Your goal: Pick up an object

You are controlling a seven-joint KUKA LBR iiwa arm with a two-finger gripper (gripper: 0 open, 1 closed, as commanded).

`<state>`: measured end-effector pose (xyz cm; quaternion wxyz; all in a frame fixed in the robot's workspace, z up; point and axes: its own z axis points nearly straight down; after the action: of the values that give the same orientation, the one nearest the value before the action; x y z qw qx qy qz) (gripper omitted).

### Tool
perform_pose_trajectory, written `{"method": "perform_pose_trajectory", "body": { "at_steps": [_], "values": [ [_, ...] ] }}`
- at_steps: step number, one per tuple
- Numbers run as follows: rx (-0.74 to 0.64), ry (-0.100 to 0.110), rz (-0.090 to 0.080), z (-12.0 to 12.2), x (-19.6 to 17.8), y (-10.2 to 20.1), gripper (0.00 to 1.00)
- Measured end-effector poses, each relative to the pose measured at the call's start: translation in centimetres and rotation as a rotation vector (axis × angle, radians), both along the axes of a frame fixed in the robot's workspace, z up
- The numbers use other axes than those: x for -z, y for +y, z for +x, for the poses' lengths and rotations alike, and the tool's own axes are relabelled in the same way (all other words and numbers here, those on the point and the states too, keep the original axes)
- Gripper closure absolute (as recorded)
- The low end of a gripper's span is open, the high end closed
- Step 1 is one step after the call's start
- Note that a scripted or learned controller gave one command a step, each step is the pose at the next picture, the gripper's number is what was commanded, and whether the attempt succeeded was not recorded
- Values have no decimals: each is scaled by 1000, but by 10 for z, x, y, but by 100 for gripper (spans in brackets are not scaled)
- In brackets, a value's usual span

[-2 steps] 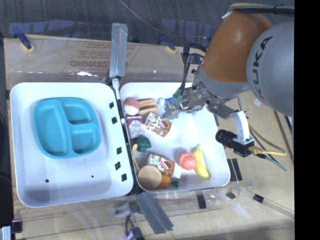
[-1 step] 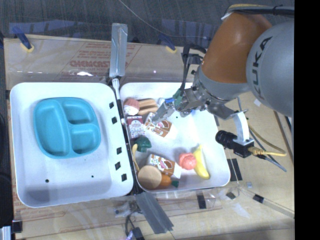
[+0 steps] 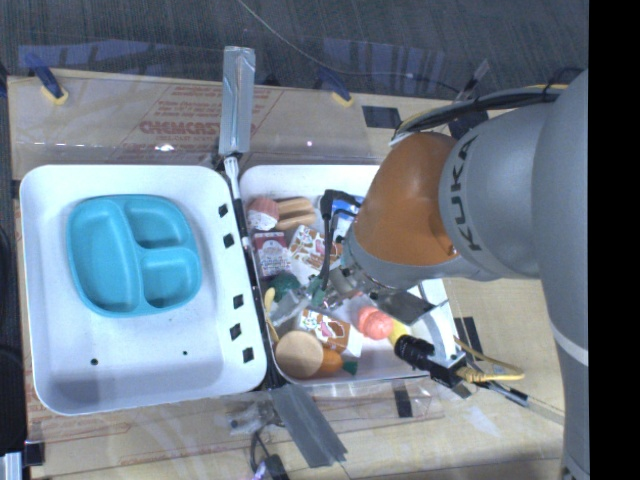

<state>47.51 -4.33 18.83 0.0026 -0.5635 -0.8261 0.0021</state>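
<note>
While the arm point(image 3: 470, 198) reaches in from three o'clock, its gripper point(image 3: 330, 286) hangs low over the middle of the right bin point(image 3: 300, 176), among a crowded heap of small toys and packets. Whether anything sits in the gripper cannot be told, since the orange wrist band point(image 3: 400, 213) covers most of it. Candidates lie close around: a printed packet point(image 3: 285, 253) at nine o'clock of the gripper, a bun-like piece point(image 3: 295, 209) at eleven, a tan ball point(image 3: 299, 354) at seven, and a pink-and-yellow toy point(image 3: 380, 323) at five. For a clean pick, it should probably descend on one piece alone, centred, not straddling two neighbours. The left bin point(image 3: 40, 268) holds a blue divided tray point(image 3: 135, 253), well apart.
</note>
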Motion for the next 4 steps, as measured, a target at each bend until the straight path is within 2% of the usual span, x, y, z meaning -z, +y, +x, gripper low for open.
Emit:
{"method": "perform_pose_trajectory", "body": {
  "at_steps": [1,2,3,4],
  "values": [
    [273,0,1,1,39,-63,0],
    [97,-2,1,75,98,-51,0],
    [-2,-12,1,67,-7,-13,0],
    [-136,-2,1,9,47,-80,0]
  ]
}}
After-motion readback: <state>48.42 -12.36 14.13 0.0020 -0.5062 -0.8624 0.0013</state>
